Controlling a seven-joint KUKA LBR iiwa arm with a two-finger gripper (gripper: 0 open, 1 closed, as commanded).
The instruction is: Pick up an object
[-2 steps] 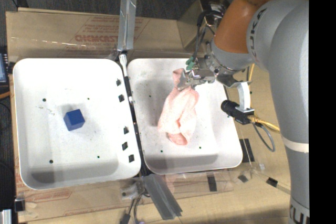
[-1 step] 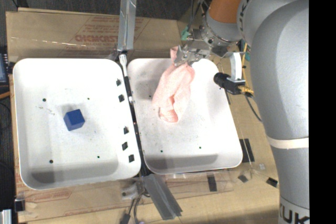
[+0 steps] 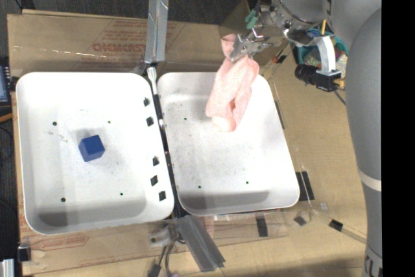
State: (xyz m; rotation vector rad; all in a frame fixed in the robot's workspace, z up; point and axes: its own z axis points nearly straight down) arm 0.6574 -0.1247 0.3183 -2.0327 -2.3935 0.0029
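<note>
A pink cloth (image 3: 231,91) hangs over the back of the right bin (image 3: 259,165), its top end pinched between the fingers of my gripper (image 3: 243,48). The gripper is shut on that top end, above the bin's far rim. The cloth's lower end dangles at or just above the bin floor; I cannot tell if it touches. A small blue cube (image 3: 92,147) lies on the floor of the left bin (image 3: 39,107), far from the gripper.
A grey metal post (image 3: 156,29) stands behind the divider between the bins. The grey arm (image 3: 356,42) fills the right side. Cardboard lies under and behind both bins.
</note>
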